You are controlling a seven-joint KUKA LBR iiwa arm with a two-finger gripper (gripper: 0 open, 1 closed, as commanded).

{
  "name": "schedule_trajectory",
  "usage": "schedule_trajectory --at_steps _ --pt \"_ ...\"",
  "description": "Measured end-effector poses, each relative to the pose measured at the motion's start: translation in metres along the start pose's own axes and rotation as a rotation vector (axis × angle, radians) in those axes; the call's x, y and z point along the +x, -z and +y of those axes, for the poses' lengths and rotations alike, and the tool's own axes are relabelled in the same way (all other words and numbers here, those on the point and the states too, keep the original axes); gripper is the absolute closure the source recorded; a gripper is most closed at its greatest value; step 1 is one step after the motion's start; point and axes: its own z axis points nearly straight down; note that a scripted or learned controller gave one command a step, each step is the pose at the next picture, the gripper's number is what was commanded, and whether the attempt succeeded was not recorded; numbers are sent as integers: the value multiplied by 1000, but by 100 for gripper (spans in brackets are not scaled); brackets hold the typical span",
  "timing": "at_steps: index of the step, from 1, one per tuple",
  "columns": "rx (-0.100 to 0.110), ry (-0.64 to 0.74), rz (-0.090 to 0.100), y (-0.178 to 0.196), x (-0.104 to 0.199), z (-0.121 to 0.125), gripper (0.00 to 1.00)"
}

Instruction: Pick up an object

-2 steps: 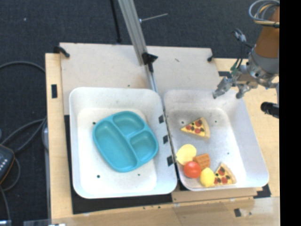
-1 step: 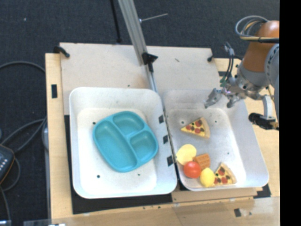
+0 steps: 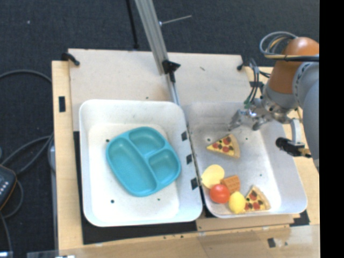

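Two white bins side by side on the bench, and the left bin [image 3: 97,138] carries just one thing: a teal plate [image 3: 143,160] with three compartments, lying flat near the bin's middle, nothing in any of its sections. Over to the right bin [image 3: 279,171], and here's where the toy food sits. A pizza slice [image 3: 224,145] lies alone toward the far half of the bin, point aimed left. Down at the near edge there's a tight cluster: a pale yellow piece [image 3: 213,174] on the left, a red tomato [image 3: 219,193] just near of it and touching, an orange waffle-like block [image 3: 232,183] tucked in beside them, a lemon [image 3: 237,202] at the near rim, and a second pizza slice [image 3: 257,199] pressed against the lemon's right side. Now the arm [image 3: 290,74], grey with its orange band, leaning in from the right over the far right corner of that bin. The gripper [image 3: 248,120] hangs above the bin floor, its two fingers spread apart like a splayed fork, nothing between them. It sits just to the far right of the lone pizza slice, close by, not touching it, and well apart from the cluster at the near edge.
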Motion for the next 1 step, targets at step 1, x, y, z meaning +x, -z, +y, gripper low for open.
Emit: schedule_trajectory --at_steps 1 --pt "-8 3 -5 16 -2 2 100"
